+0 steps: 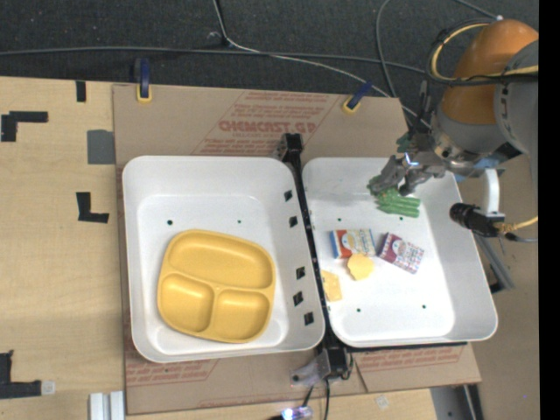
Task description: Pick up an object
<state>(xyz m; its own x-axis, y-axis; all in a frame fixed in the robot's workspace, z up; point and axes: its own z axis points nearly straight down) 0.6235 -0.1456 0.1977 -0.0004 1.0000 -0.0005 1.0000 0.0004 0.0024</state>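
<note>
From the overhead camera you see the arm reaching in from the right, its wrist bent down over the right bin (455,322); the gripper (391,185) hangs at the green object (400,205) near the bin's far edge; whether it grips, you cannot tell.

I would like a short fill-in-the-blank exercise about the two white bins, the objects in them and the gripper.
1. The yellow plastic divided tray lies in the ____ white bin.
2. The gripper hangs over the ____ ridged object.
3. The yellow divided tray has ____ compartments.
4. The small red-and-white packet lies in the ____ white bin.

Missing words: left; green; three; right
</note>
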